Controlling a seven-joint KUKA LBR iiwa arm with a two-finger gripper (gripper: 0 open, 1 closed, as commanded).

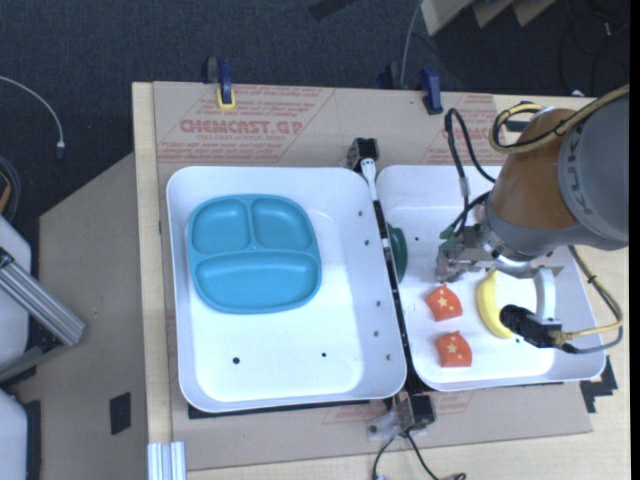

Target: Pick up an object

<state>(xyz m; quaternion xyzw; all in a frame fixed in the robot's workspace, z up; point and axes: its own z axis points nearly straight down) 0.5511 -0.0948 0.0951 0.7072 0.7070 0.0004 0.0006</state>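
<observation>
**Gripper low in the right bin, objects just below it in the frame**

The arm reaches in from the right edge of the frame and bends down into the right bin. Its gripper sits at centre right, low over the bin floor. Whether it is wide, narrow or holding anything cannot be told from this slanted view: the metal parts at the tip blur together and the wrist above covers much of them.

Three candidates lie close by. An orange-red piece is just below the gripper in the frame, near but seemingly apart from it. A second red piece lies further toward the lower edge, close to the bin's near wall. A yellow banana-like object lies to the lower right of the gripper, its long axis running roughly top to bottom in the frame with a slight curve; a black fitting on the arm overlaps its lower end. A dark green object rests against the bin's left wall, left of the gripper, partly hidden by the divider.

My reading is that the upper orange-red piece is the nearest target, calling for a short shift toward the lower edge of the frame.

The left bin holds a blue divided tray, well apart from the arm.
</observation>
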